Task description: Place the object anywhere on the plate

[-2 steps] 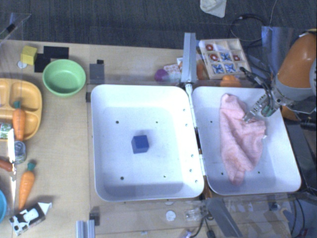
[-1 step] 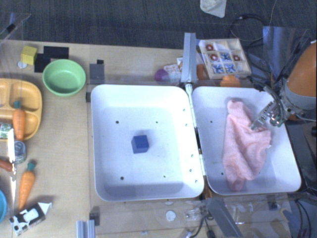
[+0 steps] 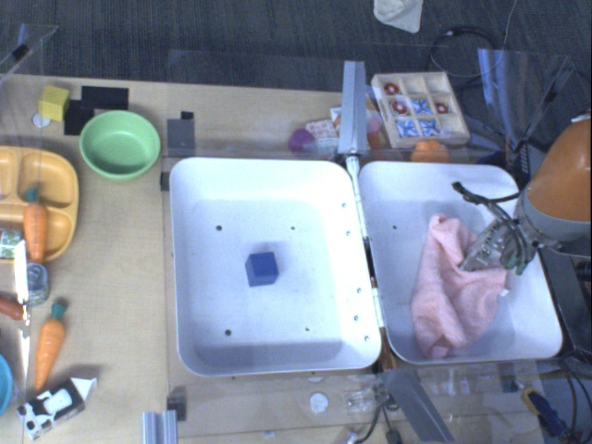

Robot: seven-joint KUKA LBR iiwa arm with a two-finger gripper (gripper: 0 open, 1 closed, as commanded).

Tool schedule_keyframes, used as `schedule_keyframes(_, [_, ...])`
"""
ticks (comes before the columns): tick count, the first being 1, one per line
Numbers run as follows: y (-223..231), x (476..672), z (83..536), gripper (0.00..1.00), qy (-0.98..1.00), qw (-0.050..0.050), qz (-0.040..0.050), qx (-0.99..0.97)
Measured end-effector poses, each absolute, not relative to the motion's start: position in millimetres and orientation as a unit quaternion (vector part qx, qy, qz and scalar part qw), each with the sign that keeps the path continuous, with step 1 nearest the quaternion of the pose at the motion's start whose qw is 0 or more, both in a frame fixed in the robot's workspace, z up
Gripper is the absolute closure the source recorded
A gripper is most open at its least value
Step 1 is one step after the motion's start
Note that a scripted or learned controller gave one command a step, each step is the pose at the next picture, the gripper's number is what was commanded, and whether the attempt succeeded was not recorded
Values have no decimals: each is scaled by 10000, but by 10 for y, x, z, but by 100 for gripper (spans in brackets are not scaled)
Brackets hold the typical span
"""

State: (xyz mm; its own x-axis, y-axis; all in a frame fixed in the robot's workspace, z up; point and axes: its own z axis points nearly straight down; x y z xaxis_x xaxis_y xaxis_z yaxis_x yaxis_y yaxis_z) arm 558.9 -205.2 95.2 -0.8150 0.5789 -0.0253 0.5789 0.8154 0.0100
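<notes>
Down at the pink cloth (image 3: 450,285) in the right bin (image 3: 532,336), the end effector (image 3: 487,251) touches its top edge; whether it grips, I cannot tell. Placing looks not yet done.

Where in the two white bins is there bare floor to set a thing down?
Left bin: bare all around the blue cube. Right bin: bare near its left wall and back; the pink cloth and the hand crowd the right.
</notes>
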Motion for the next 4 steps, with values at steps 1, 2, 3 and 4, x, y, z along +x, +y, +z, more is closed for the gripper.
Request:
schedule_keyframes(1, [-2048, 4921, 1031, 100, 9658, 79, 2, 2593])
schedule_keyframes(2, [-2057, 4908, 1538, 100, 9701, 75, -2, 2428])
schedule_keyframes(3, [-2055, 4894, 1374, 100, 9477, 42, 5, 3190])
schedule_keyframes(4, [-2057, 4906, 1592, 100, 9641, 69, -3, 2656])
